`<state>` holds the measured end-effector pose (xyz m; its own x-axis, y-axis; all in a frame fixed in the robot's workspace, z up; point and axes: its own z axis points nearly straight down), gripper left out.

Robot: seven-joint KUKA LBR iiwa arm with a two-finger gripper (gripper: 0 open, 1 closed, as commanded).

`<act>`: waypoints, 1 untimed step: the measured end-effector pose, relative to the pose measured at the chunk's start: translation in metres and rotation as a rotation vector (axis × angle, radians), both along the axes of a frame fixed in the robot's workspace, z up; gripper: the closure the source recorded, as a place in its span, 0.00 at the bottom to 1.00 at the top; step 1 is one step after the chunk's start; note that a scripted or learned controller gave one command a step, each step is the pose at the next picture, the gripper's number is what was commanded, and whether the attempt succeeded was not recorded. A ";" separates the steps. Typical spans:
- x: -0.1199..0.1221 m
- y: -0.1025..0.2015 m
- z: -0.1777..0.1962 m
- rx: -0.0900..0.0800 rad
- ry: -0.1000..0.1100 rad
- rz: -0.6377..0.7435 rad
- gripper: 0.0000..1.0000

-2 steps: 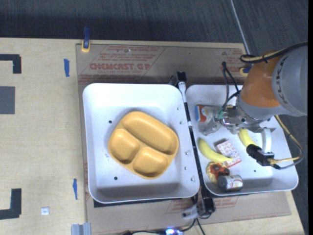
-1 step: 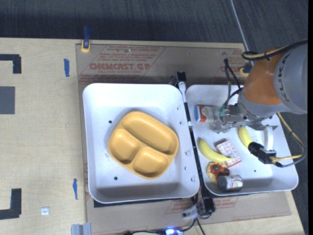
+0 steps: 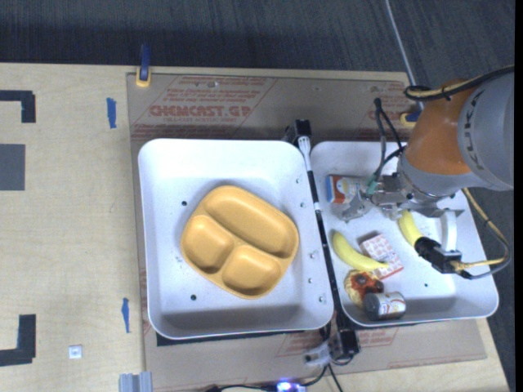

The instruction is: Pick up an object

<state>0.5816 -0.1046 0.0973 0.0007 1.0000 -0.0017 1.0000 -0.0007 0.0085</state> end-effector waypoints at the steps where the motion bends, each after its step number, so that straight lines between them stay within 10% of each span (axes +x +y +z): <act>1: -0.068 -0.006 -0.011 0.001 0.006 0.000 0.00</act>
